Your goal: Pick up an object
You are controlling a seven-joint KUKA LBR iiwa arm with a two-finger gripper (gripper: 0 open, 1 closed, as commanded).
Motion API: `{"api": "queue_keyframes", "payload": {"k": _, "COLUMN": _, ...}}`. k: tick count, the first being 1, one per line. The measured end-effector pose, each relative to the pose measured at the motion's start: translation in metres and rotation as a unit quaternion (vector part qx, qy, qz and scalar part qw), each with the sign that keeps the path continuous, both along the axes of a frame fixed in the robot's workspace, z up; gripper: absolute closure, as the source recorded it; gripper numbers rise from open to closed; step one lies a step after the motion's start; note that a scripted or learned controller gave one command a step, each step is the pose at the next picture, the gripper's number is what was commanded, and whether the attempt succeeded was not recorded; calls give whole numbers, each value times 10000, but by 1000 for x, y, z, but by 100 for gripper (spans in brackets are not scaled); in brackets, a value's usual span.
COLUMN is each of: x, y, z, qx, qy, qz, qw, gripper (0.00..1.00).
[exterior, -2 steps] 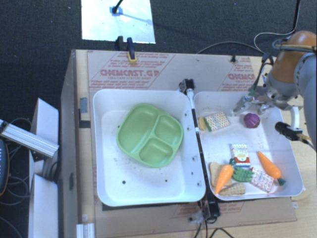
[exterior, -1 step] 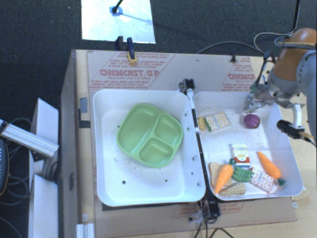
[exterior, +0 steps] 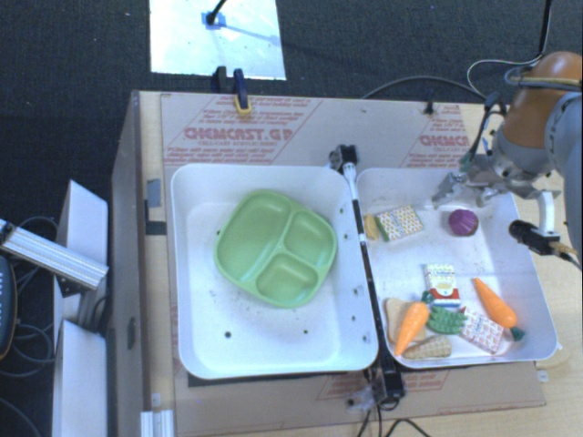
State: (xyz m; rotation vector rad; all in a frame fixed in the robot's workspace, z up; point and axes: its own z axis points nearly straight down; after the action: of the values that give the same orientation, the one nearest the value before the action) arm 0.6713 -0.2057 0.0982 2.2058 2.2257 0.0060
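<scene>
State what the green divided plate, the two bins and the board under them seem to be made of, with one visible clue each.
Green plate: probably moulded plastic, matt, one even colour with rounded compartments.
Bins: likely thin formed plastic, white with a soft sheen and rounded rims.
Board: a flat sheet under brown, red-printed masking paper; the material beneath is unclear.

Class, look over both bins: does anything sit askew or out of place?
The green tray lies turned at an angle to the left bin, not square with its walls. The toy food is heaped at the right bin's near edge, two carrots crossing other pieces.
</scene>
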Motion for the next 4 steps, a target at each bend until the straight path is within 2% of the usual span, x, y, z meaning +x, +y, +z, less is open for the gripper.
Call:
{"api": "queue_keyframes", "payload": {"k": 1, "x": -1, "y": 0, "z": -10, "qx": 14, "qy": 24, "qz": -17, "qw": 10000, "gripper": 0}}
{"api": "queue_keyframes", "payload": {"k": 2, "x": 0, "y": 0, "z": 0, "qx": -2, "qy": -4, "qz": -5, "qw": 10000, "gripper": 100}}
{"api": "queue_keyframes", "payload": {"k": 3, "x": 0, "y": 0, "z": 0, "qx": -2, "qy": -2, "qz": -2, "qw": 10000, "gripper": 0}}
{"api": "queue_keyframes", "payload": {"k": 4, "x": -1, "y": 0, "z": -10, "qx": 13, "qy": 25, "qz": -17, "qw": 10000, "gripper": 0}}
